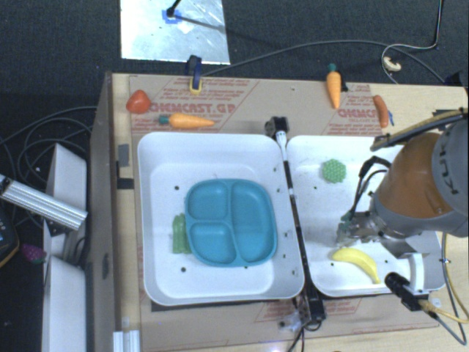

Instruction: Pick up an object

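Note:
A yellow banana (357, 262) lies near the front edge of the right bin (315, 174). My gripper (353, 232) hangs low just above and behind the banana's left end, under the orange-banded wrist. A green bumpy ball (333, 171) rests at the back of the same bin, well clear of the gripper. The left bin (157, 160) holds a blue divided plate (231, 222) and a green piece (179, 235) tucked against the plate's left side.
On the cardboard behind the bins lie a tomato (138, 102), a carrot (189, 121), a second carrot (334, 86) and an orange piece (381, 111). A black divider (289, 196) runs between the bins. The arm's bulk covers the right bin's right side.

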Robot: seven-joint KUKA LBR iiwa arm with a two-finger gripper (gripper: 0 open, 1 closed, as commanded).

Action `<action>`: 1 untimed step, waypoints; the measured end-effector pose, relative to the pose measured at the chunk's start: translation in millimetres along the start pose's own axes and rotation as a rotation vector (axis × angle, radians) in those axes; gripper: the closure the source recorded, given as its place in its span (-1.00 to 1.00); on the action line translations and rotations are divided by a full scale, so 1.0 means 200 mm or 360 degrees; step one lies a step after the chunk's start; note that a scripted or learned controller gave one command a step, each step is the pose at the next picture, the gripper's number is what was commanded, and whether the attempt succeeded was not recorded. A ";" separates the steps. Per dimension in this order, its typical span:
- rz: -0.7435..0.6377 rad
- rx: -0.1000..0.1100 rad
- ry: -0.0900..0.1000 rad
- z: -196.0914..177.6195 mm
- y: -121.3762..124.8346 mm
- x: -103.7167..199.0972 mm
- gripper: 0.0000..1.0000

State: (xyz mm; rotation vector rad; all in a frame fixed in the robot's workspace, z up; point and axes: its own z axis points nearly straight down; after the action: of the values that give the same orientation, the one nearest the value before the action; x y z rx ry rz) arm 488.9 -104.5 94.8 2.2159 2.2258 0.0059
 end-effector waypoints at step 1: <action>0.0003 -0.0001 -0.0006 -0.31 0.33 -0.19 1.00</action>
State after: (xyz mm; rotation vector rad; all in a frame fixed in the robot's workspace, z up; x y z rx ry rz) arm 555.8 -142.0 156.8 2.2157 2.2216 0.0026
